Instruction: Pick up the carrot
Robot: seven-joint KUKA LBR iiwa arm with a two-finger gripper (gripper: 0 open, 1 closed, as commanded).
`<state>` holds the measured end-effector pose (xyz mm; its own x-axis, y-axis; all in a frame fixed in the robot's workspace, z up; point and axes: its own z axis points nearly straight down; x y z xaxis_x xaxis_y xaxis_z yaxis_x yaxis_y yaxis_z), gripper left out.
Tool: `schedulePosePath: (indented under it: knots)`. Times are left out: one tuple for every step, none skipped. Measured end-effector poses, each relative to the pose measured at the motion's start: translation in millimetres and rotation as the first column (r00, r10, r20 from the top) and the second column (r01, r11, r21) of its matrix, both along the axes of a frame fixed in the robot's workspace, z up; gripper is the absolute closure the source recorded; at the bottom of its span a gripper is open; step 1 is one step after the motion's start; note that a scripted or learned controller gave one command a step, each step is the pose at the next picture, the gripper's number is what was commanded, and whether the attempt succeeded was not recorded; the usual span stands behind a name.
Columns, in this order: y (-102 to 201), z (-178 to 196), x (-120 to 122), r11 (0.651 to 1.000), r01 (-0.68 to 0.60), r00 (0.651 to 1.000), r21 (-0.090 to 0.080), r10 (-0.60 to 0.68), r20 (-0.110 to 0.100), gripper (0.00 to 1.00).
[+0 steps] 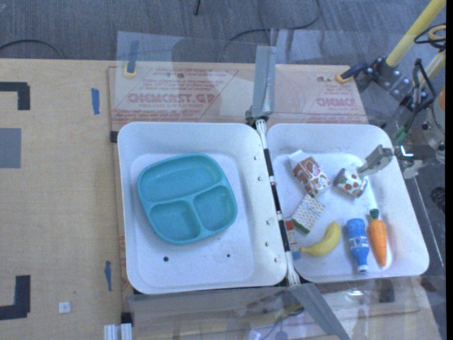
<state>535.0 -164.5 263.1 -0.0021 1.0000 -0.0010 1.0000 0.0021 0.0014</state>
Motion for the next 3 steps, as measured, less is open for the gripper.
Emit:
schedulePosePath:
  knots:
    - [-40.0,-77.7,-56.1,0.993,-0.114,0.993,0.001,0.114,-0.001,0.00]
    - [-49.4,-165.9,-52.3,0.988,-0.154,0.988,0.010,0.154,0.004,0.00]
    - [-54.4,-156.9,-54.1,0.989,-0.146,0.989,0.004,0.146,0.004,1.00]
